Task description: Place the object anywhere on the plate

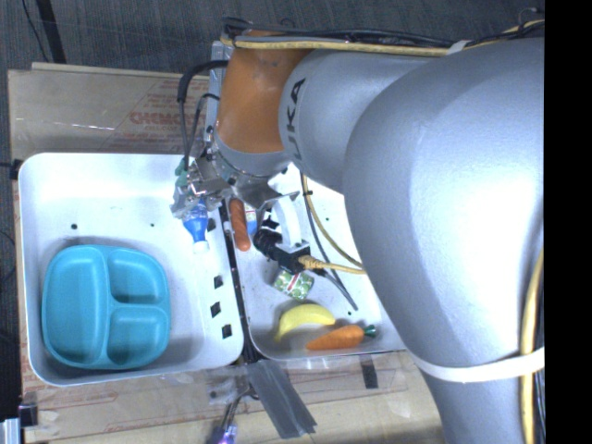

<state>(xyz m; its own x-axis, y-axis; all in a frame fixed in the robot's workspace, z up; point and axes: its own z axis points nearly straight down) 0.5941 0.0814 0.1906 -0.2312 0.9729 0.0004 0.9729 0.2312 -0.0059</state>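
Observation:
A light blue plate (pixel 106 305) with three compartments lies in the left bin (pixel 55 183), at its near left. My gripper (pixel 194 203) hangs over the right side of that bin, close to the wall between the bins. It is shut on a small blue and white object (pixel 197 224), which sticks out below the fingertips. The object is up and to the right of the plate, well apart from it.
The right bin (pixel 268 345) holds a brown sausage (pixel 240 225) along the dividing wall, a small green and white item (pixel 294 283), a yellow banana (pixel 305 319) and an orange carrot (pixel 338 338). The arm's bulk covers most of that bin.

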